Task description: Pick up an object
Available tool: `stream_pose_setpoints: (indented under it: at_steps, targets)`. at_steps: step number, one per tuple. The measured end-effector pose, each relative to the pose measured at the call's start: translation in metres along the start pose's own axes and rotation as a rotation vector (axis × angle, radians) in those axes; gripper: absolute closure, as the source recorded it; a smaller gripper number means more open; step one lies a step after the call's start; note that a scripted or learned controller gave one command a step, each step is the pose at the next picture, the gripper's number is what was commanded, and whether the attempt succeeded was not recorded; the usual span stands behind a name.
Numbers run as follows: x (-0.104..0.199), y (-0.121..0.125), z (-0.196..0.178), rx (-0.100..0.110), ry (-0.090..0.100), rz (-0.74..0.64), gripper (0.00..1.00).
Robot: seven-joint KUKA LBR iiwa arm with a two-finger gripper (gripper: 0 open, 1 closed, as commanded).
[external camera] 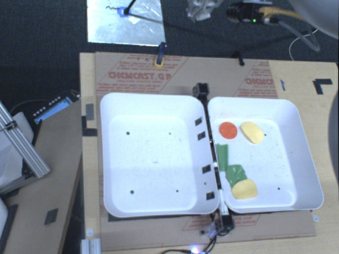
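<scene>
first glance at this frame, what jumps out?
The colour cluster in the right bin: an orange-red disc beside a yellow oval piece near its back, and a green piece running along the left wall to a second yellow piece.

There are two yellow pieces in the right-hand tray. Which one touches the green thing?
The lower yellow piece, near the tray's front edge, lies against the green piece. The other yellow piece sits farther back, beside the red disc.
</scene>
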State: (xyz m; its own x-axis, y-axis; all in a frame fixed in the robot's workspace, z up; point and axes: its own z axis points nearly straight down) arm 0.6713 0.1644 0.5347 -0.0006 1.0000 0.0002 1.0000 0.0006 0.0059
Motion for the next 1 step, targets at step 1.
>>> stream_pose_setpoints:
  at_steps: [1]
  targets:
    - [-0.0017,-0.0135,-0.0007,0.005,0.000,-0.002,1.00]
